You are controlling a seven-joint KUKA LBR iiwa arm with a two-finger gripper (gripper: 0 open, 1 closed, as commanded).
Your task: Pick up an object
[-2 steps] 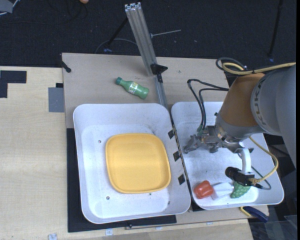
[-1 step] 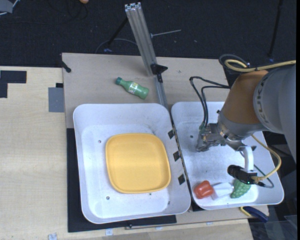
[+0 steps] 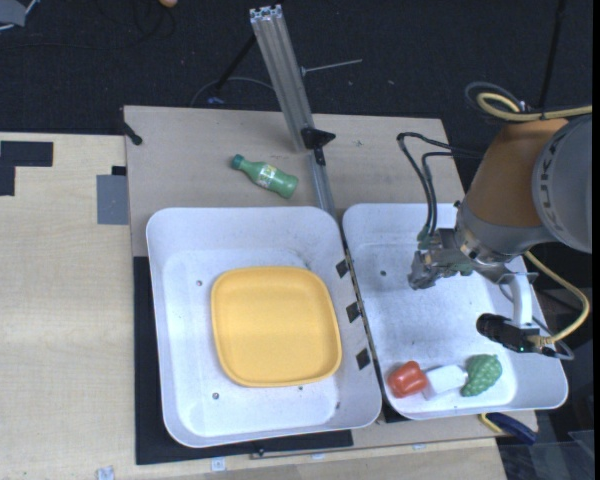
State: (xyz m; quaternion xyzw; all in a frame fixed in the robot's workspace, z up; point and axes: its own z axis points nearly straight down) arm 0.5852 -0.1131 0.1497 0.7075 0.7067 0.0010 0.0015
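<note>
Nothing is being carried yet: the gripper [image 3: 427, 271] is hovering right of centre over the right bin [image 3: 380, 230]; I cannot tell its state. The red pepper [image 3: 408, 378], white block [image 3: 446, 380] and green grapes [image 3: 482, 373] are lying ungrasped at lower right.

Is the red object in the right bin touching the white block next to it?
Touching. In the camera view, the red object lies directly against the white block near the right bin's front edge, with no bin floor visible between them.
</note>
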